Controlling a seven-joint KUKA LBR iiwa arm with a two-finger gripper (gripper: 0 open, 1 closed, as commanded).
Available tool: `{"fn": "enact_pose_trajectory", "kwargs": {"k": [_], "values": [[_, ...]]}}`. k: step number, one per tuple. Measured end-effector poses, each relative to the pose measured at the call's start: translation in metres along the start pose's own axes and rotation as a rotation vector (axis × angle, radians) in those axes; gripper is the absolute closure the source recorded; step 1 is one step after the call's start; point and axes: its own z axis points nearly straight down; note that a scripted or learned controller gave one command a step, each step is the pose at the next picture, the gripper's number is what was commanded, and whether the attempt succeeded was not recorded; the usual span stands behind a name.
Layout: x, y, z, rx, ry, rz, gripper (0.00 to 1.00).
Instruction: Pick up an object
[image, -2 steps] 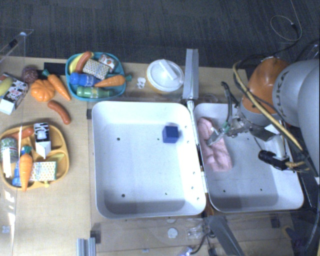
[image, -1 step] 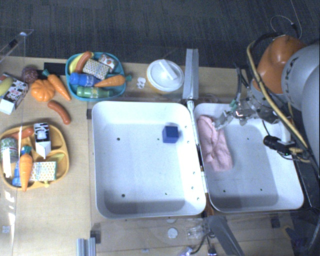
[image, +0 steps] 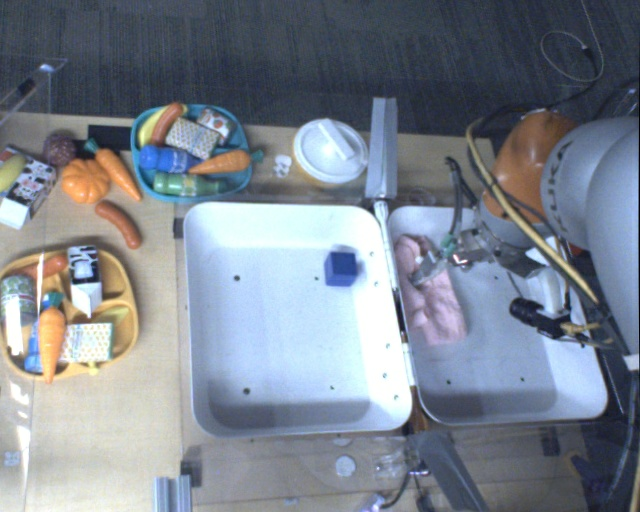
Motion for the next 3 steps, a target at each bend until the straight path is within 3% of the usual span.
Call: {"fn": "enact_pose_trajectory", "kwargs": {"k": [1, 2, 3], "values": [[0.002, 0.003, -0.012, -0.006, 0.001, -0.004, 1.00], [0.030, 0.056, -0.094, 0.009, 0.004, -0.163, 1.00], [-0.035, 0.036, -0.109, 0.010, 0.004, -0.232, 1.00]]}}
